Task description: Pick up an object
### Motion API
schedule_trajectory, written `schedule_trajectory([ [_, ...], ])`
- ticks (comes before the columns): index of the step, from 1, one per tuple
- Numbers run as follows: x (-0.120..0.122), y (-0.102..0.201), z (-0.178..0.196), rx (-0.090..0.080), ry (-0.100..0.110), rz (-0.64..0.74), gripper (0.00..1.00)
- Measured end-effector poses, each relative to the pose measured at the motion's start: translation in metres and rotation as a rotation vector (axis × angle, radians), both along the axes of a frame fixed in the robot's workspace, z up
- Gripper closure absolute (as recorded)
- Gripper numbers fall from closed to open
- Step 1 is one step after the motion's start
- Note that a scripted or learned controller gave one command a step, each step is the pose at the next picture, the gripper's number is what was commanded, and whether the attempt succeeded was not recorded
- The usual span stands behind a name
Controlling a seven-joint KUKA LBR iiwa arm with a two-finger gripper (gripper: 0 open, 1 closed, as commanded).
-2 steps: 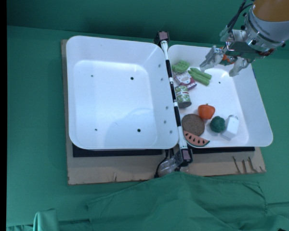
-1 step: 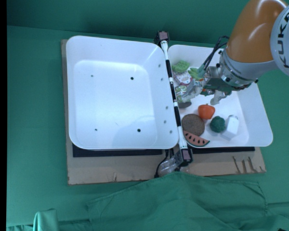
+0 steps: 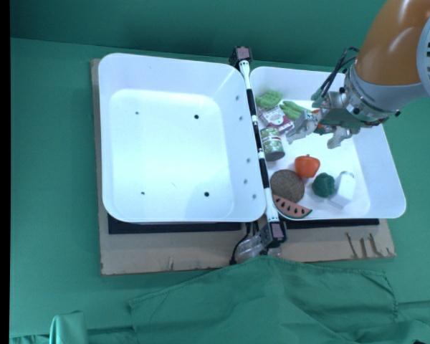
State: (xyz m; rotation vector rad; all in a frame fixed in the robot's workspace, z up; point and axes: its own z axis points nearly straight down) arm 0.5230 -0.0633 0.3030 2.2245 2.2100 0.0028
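Note:
My gripper [image 3: 319,133] hangs over the upper middle of the right bin [image 3: 383,170], its two fingers spread open with nothing between them. Just left of it lie a red-and-white packet [image 3: 276,117], a green pickle [image 3: 294,108] and a green ridged piece [image 3: 269,97]. A green can [image 3: 273,143] lies by the divider. Below the gripper are an orange-red pepper [image 3: 307,165], a brown round cookie [image 3: 287,185], a broccoli head [image 3: 324,184], a white carton [image 3: 344,188] and a watermelon slice [image 3: 292,208].
The left bin [image 3: 129,70] sits beside the right one, a black-and-white rail [image 3: 252,120] between them. Both rest on cardboard [image 3: 129,260] over green cloth. A fold of green cloth [image 3: 272,299] lies in front.

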Motion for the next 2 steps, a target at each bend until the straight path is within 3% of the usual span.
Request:
schedule_trajectory([
  [1, -0.001, 0.012, 0.074, 0.002, -0.007, 0.006, 1.00],
  [2, 0.058, 0.030, 0.121, 0.001, -0.008, 0.007, 1.00],
])
